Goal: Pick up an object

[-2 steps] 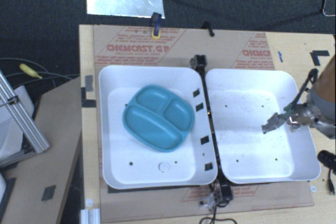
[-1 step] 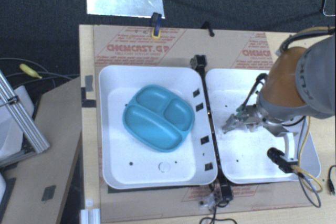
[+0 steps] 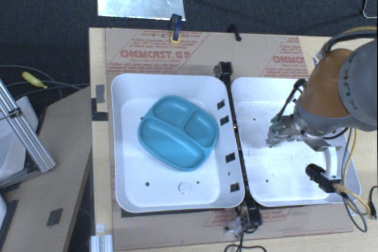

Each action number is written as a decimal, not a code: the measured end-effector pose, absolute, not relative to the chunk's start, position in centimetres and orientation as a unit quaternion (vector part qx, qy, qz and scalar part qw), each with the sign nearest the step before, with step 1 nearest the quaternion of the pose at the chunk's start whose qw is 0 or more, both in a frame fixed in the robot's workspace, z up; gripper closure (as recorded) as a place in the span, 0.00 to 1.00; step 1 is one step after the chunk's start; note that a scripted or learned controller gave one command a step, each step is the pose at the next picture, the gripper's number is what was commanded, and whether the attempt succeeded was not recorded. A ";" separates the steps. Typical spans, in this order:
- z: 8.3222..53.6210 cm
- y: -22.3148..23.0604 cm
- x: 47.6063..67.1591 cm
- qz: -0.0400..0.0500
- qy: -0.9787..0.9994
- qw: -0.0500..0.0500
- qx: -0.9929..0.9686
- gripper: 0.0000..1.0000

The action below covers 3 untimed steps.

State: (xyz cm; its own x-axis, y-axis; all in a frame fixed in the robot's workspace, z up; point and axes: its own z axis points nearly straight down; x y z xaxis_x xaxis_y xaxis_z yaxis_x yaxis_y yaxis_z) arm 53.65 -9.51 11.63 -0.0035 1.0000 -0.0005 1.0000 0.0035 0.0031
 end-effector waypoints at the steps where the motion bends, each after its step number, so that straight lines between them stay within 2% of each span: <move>1: 18.8 -4.2 48.9 0.002 0.710 0.000 0.704 1.00; 2: 23.3 4.3 48.8 0.004 0.712 0.001 0.702 1.00; 3: 23.1 3.7 48.7 0.001 0.708 0.001 0.706 0.00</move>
State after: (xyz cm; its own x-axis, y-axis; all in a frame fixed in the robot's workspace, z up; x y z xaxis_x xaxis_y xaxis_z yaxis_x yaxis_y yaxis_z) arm 48.72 3.70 23.05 -0.0025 1.0000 0.0006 1.0000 0.0025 0.0027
